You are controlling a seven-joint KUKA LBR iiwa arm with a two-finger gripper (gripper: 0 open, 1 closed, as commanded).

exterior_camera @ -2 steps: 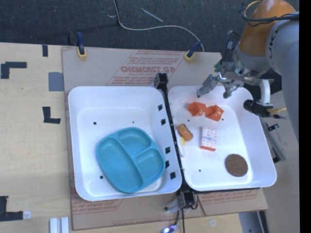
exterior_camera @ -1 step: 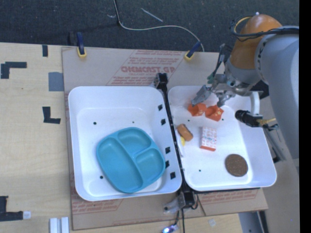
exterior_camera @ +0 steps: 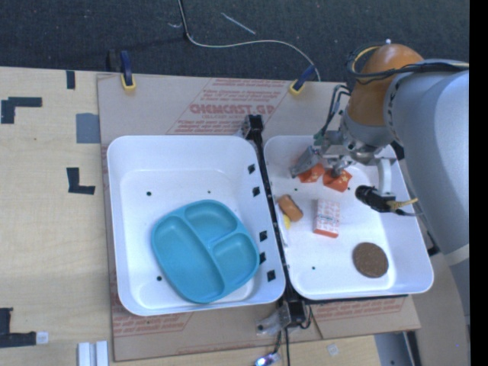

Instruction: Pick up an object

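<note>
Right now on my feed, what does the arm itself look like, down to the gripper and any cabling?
The arm is a thick, smooth grey casing entering from the right, with a rounded orange band above the wrist. Thin dark cables loop from the band down the wrist. The gripper is a small grey metal assembly; its details are too small to make out.

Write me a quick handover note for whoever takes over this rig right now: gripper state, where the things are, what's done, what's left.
Gripper: low over the far part of the right bin, right at the orange-red object; a grasp is not confirmed.
Right bin also holds: small tan piece near the divider, white and red packet in the middle, brown round disc near the front.
Left bin: blue divided tray.
Done: arm brought to the orange-red object.
Left: secure one object and lift it clear.
</note>
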